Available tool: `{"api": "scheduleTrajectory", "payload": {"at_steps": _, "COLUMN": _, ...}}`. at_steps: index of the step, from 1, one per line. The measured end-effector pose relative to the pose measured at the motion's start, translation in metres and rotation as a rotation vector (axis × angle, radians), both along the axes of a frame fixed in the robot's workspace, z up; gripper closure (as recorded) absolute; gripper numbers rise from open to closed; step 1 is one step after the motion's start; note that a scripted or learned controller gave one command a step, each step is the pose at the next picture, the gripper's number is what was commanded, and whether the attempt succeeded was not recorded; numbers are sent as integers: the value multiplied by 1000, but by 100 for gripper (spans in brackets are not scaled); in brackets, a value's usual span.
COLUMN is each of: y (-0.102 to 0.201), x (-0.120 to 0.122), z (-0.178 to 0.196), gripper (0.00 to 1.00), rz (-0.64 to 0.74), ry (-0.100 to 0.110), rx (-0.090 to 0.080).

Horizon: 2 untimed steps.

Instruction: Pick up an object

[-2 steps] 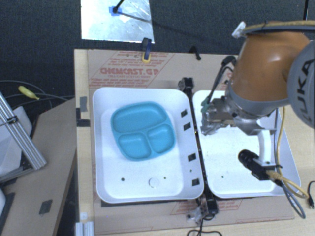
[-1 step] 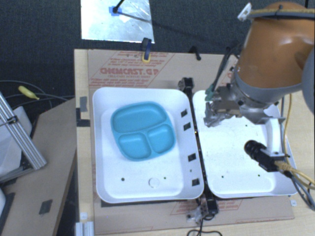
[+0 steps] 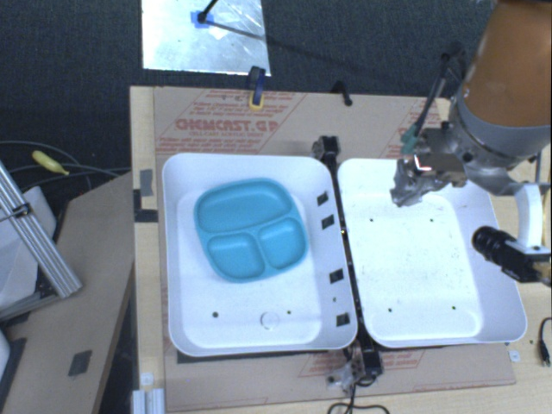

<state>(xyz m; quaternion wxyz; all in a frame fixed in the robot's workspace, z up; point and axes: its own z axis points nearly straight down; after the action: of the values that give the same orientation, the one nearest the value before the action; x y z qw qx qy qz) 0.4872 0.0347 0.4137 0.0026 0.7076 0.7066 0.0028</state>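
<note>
A blue divided plate [image 3: 251, 229] with three compartments lies flat in the left white bin [image 3: 194, 326], a little above its middle. My gripper [image 3: 405, 192] hangs over the upper left part of the right white bin [image 3: 483, 317], well to the right of the plate and apart from it. Nothing shows in it. The grey arm with its orange band [image 3: 515, 46] comes in from the upper right.
A black divider with clips [image 3: 336, 231] runs between the two bins. A black cylindrical part [image 3: 504, 253] juts over the right bin's right side. Cardboard [image 3: 233, 123] lies under the bins; a metal frame [image 3: 30, 231] stands at far left.
</note>
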Motion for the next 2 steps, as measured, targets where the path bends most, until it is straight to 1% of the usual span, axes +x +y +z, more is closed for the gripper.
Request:
{"api": "scheduleTrajectory", "payload": {"at_steps": 1, "y": 72, "x": 1, "z": 1, "gripper": 100, "rz": 11, "ry": 4, "rx": 3}}
{"api": "scheduleTrajectory", "payload": {"at_steps": 2, "y": 55, "x": 0, "z": 46, "gripper": 100, "rz": 5, "ry": 1, "rx": 1}}
